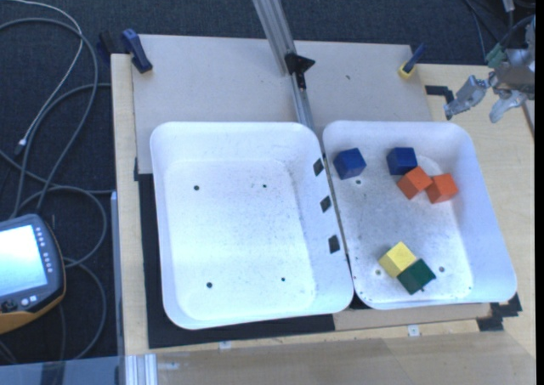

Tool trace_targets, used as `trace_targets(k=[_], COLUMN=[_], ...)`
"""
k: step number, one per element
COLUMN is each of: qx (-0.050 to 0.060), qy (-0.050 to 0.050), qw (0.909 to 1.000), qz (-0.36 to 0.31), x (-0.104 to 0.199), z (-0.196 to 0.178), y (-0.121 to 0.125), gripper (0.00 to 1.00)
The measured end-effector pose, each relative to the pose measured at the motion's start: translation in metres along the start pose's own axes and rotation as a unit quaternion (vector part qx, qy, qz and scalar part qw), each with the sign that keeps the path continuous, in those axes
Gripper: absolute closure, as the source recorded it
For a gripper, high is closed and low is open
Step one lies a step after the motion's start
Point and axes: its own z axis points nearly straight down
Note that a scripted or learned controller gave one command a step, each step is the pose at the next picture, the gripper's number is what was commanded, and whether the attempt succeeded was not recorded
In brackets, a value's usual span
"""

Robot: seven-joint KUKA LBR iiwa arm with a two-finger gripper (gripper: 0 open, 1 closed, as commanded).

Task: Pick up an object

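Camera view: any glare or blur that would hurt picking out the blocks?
Camera view: lighting even, shadows under the blocks soft and short; no hard glare on the right bin. Blue, orange, yellow and green blocks have crisp edges. The gripper at the right edge looks slightly soft.

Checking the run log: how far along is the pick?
Nothing is picked yet. The end effector sits open outside the right bin's far corner, carrying nothing. All six blocks lie in that bin, including the two blue. Left: descend, grasp, lift.
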Motion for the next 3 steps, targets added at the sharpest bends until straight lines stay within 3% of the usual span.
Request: trace_targets(k=[1, 2, 3], qx=[0.004, -0.002, -0.008], qy=[0.002, 0.0, -0.004], qw=[1.0, 1.0, 1.0], qz=[0.001, 0.001, 0.001], x=[-0.001, -0.004, 0.009], z=[0.148, 0.163, 0.171], y=[-0.045, -0.018, -0.028], gripper=[0.0, 0.0, 0.0])
